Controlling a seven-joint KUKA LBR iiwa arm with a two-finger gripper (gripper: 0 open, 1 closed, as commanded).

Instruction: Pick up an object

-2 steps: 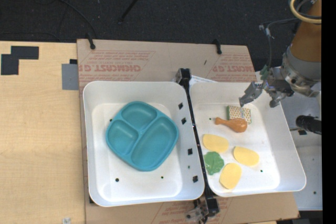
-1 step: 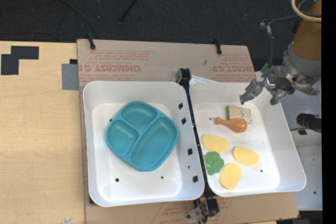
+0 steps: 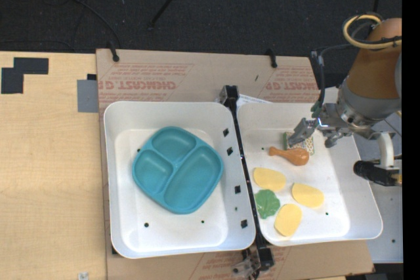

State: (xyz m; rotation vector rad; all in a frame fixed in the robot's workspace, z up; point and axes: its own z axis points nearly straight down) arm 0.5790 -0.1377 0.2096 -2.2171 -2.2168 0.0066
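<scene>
- The cardboard sheet [image 3: 197, 79] behind the left white bin [image 3: 118, 141] bears red print, upside down, reading about "CHEMCAST G.P."
- To the right of that, behind the other bin, the same red print repeats, partly hidden.

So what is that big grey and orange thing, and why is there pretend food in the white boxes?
That is a robot arm, and one camera is looking down on it from above, a bit slanted. The arm reaches in from the right. At its end is a gripper, a sort of two-finger hand for picking things up. Below it are two shallow white bins side by side. The left bin holds a blue plate with sections. The right bin holds toy food: an orange drumstick, three yellow pieces and a green piece. The gripper hangs just above the drumstick. I can't tell if it has hold of anything.
</scene>
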